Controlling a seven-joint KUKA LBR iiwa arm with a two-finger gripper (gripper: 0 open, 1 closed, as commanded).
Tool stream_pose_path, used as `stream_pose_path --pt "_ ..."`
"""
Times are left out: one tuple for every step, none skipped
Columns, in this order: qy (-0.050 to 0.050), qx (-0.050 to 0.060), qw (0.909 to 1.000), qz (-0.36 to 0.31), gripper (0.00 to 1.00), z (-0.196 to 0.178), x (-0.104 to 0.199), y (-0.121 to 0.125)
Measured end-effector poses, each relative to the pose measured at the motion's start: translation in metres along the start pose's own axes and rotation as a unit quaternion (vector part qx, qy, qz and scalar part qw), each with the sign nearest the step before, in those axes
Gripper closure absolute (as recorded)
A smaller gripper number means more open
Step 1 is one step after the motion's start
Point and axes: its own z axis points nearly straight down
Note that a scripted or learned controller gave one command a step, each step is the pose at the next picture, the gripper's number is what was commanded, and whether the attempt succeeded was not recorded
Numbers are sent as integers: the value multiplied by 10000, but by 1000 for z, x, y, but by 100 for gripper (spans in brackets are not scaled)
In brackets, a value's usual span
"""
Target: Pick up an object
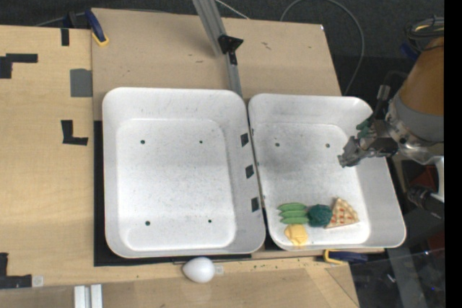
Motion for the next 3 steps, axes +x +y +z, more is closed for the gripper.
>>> stream_pose_path --pt "8 24 10000 -22 100 14 46 25" --pt "10 23 10000 -28 100 20 100 39" --pt "13 16 10000 -33 100 21 157 69"
